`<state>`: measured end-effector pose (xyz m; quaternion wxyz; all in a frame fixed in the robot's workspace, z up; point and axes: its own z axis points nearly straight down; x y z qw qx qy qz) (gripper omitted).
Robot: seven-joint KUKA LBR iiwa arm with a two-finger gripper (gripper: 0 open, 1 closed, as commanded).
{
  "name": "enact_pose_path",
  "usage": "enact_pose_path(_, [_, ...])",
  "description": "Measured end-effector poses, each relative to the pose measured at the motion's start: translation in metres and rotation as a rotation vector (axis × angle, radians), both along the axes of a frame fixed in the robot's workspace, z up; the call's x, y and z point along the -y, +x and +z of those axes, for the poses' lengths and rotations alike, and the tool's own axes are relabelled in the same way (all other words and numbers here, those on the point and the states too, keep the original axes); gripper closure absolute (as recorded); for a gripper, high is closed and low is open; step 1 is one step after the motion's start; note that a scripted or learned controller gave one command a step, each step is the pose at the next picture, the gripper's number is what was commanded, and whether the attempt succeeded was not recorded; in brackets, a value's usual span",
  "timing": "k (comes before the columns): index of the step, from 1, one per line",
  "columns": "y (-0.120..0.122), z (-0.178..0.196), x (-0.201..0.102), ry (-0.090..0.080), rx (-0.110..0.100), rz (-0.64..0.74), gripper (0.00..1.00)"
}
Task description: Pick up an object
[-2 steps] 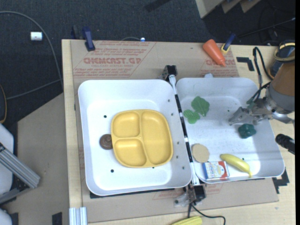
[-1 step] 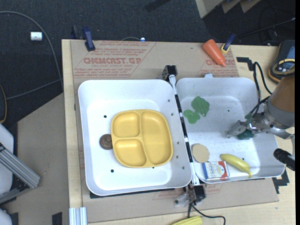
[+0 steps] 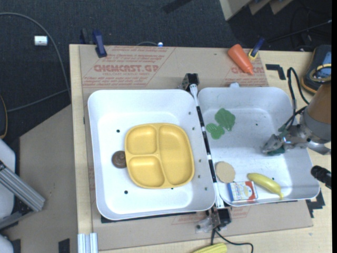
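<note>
My gripper (image 3: pixel 272 147) hangs low over the right bin (image 3: pixel 247 100), near its right wall, above bare white floor. Nothing shows in its grasp. A yellow banana (image 3: pixel 265 184) lies below it toward the bin's front edge. Beside the banana sits a small white, red and blue carton (image 3: pixel 242 192). A tan round disc (image 3: pixel 225 171) rests by the bin's left wall. Two green leafy pieces (image 3: pixel 221 123) lie to the gripper's upper left, well apart from it.
The left bin (image 3: pixel 105 115) holds a yellow divided plate (image 3: pixel 158 155) with a brown round piece (image 3: pixel 119 159) at its left rim. An orange carrot-shaped toy (image 3: pixel 241 59) lies on the bench behind the bins. Cables run along the right side.
</note>
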<state>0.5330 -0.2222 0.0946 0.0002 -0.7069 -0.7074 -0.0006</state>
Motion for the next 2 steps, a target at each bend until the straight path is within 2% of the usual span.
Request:
enact_pose_path(1, [0.041,0.014,-0.084,0.000,0.002,0.002,1.00])
enact_pose_path(2, [0.014,0.090,-0.171,0.000,0.000,0.001,1.00])
